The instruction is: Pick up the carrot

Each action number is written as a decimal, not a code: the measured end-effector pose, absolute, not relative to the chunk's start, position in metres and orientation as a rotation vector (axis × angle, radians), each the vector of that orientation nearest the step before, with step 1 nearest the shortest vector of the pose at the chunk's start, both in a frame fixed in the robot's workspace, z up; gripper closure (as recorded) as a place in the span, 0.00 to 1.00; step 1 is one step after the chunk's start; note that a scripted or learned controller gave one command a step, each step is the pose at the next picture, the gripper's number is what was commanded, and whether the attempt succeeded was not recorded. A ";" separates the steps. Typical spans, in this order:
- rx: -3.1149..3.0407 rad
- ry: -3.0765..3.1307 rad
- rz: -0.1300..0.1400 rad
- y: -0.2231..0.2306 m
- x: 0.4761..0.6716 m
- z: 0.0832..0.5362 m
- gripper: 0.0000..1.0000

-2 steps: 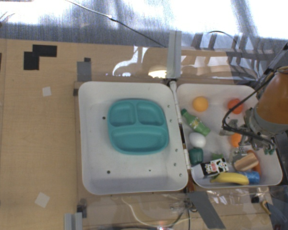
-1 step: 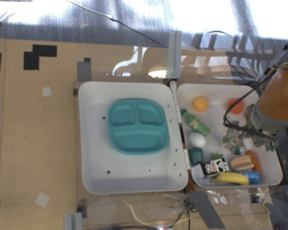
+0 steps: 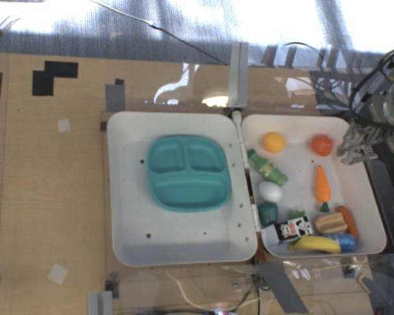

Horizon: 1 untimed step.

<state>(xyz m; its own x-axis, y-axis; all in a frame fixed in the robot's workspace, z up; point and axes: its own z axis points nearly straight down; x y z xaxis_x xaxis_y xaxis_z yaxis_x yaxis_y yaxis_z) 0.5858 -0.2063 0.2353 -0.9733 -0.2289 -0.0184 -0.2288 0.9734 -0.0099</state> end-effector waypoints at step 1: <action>-0.362 3.108 -0.006 -0.205 0.585 0.231 0.00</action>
